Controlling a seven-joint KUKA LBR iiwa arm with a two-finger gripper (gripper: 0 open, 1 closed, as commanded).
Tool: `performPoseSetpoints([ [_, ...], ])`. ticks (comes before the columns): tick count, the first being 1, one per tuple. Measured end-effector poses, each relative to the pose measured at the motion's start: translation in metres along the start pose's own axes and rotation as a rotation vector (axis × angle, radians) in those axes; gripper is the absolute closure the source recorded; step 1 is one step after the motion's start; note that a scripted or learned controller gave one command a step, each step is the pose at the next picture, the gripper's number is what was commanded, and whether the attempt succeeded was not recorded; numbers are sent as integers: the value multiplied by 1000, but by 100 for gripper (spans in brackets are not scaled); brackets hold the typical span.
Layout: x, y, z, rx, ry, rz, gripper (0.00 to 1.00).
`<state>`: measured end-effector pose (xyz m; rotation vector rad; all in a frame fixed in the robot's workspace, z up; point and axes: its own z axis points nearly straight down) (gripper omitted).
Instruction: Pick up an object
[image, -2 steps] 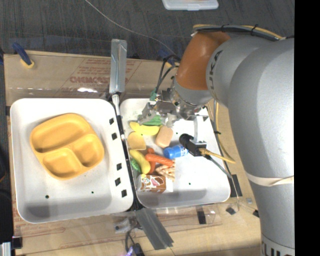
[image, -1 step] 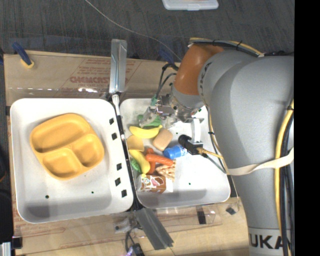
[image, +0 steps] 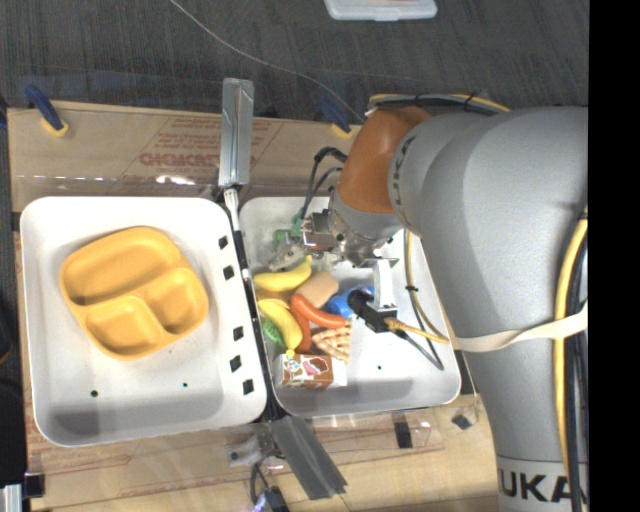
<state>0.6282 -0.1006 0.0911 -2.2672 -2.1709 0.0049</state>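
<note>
The right bin (image: 420, 385) holds a cluster of toy food along its left side: a yellow banana (image: 283, 279), a yellow-green banana (image: 279, 322), a red sausage (image: 316, 312), a beige block (image: 319, 290), a blue piece (image: 349, 302), a pale waffle-like piece (image: 334, 345) and a printed packet (image: 305, 371). My gripper (image: 312, 235) hangs low over the bin's far left part, just above the yellow banana and next to a small green item (image: 281, 240). The wrist hides its fingertips, and I see nothing held.
The left bin (image: 60, 400) holds a yellow divided tray (image: 133, 290). A ridge with black clips (image: 240, 330) separates the bins. The big grey arm (image: 500, 230) covers the right bin's right side. Bare bin floor shows near the right bin's front.
</note>
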Motion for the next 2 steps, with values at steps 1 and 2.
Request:
performPoseSetpoints([
  [1,0,0,-10,1,0,-3,100],
  [2,77,22,-103,-6,2,216,100],
])
